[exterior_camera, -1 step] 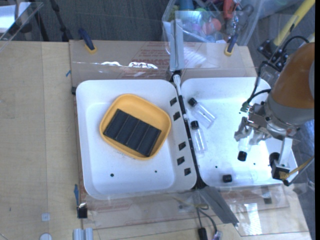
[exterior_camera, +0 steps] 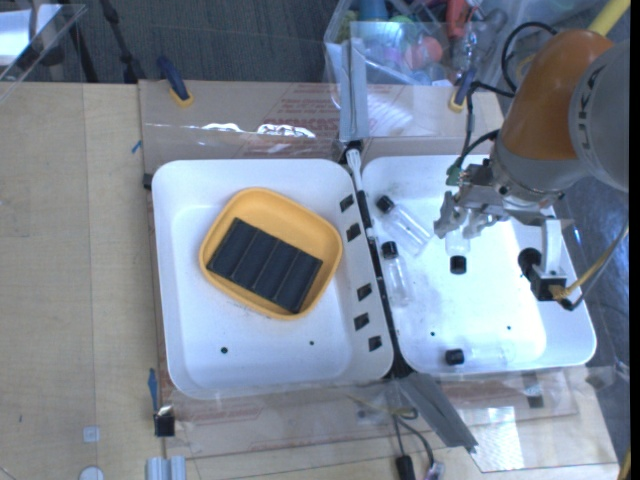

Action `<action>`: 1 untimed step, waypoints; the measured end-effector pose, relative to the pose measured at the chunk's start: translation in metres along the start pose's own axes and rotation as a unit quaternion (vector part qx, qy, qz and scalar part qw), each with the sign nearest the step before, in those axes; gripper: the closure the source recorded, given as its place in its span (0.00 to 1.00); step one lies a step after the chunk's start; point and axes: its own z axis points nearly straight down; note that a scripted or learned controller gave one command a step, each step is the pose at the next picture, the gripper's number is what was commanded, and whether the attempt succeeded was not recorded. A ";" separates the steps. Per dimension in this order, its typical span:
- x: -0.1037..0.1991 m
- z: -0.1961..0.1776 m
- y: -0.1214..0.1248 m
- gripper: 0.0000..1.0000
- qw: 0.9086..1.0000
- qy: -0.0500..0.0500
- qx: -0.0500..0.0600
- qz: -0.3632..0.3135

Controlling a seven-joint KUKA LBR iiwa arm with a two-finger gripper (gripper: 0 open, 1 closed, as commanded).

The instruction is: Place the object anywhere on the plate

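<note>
Two shallow white bins are seen side by side on a pale wooden bench (exterior_camera: 60,268), with a dark curtain behind and a clear box of coloured items (exterior_camera: 430,18) at the back edge. Inside the left bin (exterior_camera: 185,358) a yellow plate (exterior_camera: 225,228) is set at a slant, and a dark ribbed rectangular block (exterior_camera: 268,265) is laid across the plate's middle. Along the divider between the bins a row of small black tabs (exterior_camera: 360,268) is fixed.

Within the right bin (exterior_camera: 570,343) two clear plastic vials with black caps are found near its left side: one (exterior_camera: 400,225) toward the back, the other (exterior_camera: 395,273) just in front of it, close to the divider. Their transparent bodies are hard to make out against the white floor. A small black piece (exterior_camera: 457,264) is seen on the floor under the arm's wrist, and another (exterior_camera: 454,356) near the front wall; what they are cannot be told.

The gripper (exterior_camera: 468,220) is held over the right bin, well apart from the plate. Its fingers are pale and blurred against the bin; whether they are spread or closed cannot be told, and nothing is seen between them. The arm's upper part is cut off at the right edge.
</note>
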 end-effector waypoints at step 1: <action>0.050 -0.025 0.033 1.00 0.993 0.000 -0.001 -0.117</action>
